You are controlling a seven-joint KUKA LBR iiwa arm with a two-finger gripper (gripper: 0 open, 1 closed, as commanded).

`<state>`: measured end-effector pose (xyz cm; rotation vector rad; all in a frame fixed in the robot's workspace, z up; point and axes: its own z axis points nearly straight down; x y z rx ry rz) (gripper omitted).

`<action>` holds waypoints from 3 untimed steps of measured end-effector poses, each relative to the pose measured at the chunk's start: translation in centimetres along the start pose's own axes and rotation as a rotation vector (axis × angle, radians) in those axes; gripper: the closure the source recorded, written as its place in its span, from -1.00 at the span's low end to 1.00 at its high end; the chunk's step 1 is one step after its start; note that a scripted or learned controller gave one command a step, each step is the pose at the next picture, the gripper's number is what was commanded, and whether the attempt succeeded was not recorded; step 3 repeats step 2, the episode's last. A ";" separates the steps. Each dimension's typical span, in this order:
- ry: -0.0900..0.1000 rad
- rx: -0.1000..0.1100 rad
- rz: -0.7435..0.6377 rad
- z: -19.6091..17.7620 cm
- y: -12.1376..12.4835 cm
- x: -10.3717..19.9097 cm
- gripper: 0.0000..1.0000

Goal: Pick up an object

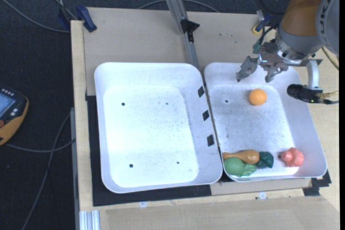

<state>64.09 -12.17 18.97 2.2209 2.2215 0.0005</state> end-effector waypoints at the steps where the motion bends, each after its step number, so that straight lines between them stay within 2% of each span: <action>1: 0.000 0.004 0.003 6.0 -7.6 -3.8 -1.00; 2: -0.002 -0.007 0.001 -7.6 -12.0 -5.0 -1.00; 3: -0.002 -0.007 0.001 -7.6 -12.0 -5.0 -1.00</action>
